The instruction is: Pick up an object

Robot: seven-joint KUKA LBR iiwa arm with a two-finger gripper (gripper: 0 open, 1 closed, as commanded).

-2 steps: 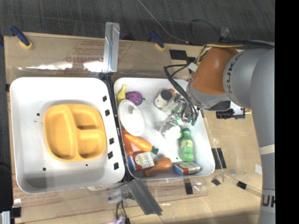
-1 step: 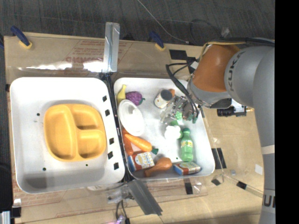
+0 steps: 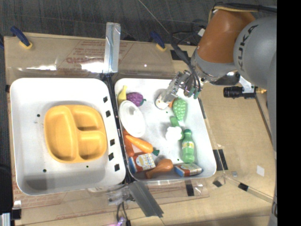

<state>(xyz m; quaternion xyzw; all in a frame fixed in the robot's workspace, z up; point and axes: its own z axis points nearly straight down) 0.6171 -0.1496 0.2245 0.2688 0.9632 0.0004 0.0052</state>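
Right now the claw (image 3: 175, 94) hangs by the bumpy green toy (image 3: 179, 109) in the right bin (image 3: 207, 140). I cannot tell its grip. That toy looks light and hard; grab its middle.

One fixed overhead view, slanted, seemingly at middling range, over both white bins (image 3: 61, 86).

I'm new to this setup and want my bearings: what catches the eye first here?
The yellow divided tray lying alone in the left bin stands out most. The right bin is crowded with toy food, among it a green bottle and a carrot. The grey and orange arm's gripper hangs over that bin's far edge.
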